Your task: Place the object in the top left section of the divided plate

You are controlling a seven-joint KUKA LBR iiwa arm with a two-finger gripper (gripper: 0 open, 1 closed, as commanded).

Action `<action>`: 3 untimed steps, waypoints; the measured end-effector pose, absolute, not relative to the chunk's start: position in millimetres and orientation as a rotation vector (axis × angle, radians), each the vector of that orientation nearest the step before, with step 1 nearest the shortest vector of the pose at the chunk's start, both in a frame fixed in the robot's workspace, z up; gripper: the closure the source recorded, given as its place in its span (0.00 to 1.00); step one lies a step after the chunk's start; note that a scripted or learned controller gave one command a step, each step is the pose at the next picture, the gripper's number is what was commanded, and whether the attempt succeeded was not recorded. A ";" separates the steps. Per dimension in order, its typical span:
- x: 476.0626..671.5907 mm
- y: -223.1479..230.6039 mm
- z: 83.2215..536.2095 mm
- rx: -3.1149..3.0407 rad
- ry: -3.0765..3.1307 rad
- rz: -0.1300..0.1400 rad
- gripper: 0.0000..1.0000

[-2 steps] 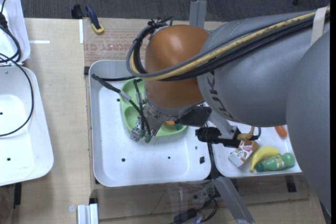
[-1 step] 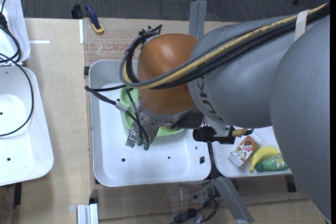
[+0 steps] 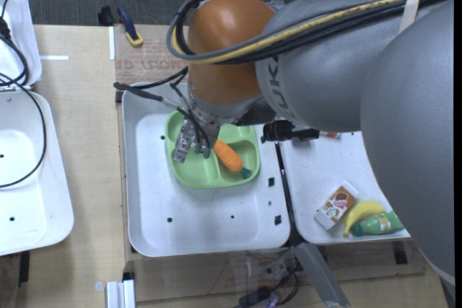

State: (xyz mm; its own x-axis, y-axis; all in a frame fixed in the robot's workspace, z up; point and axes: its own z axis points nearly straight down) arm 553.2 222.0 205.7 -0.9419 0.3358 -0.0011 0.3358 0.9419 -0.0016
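A green divided plate [image 3: 189,177] lies in the left bin [image 3: 195,227]. An orange toy carrot [image 3: 229,156] with a green tip lies in the plate's right section. My gripper [image 3: 189,148] hangs over the plate's left side, just left of the carrot, its metal fingers [image 3: 182,146] pointing down at the plate's left sections. I see nothing between the fingers. The arm's orange band and grey body hide the plate's far edge.
The right bin [image 3: 325,177] holds a small snack box [image 3: 336,207], a toy banana [image 3: 363,213] and a green bottle [image 3: 378,225] near its front. A blue-and-yellow clamp [image 3: 130,29] lies on the bench behind the left bin. Black cables loop at the far left.
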 end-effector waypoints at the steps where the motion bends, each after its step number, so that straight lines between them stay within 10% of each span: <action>1: 489.7 228.2 171.3 0.127 3.140 -0.001 1.00; 2: 539.5 228.6 212.9 -0.830 3.027 0.003 1.00; 3: 497.6 228.9 156.9 -1.540 2.738 0.003 1.00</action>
State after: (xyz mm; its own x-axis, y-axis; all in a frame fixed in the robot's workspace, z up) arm 497.6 228.9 156.9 -0.5195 -0.8545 -0.0014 -0.8545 0.5195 0.0015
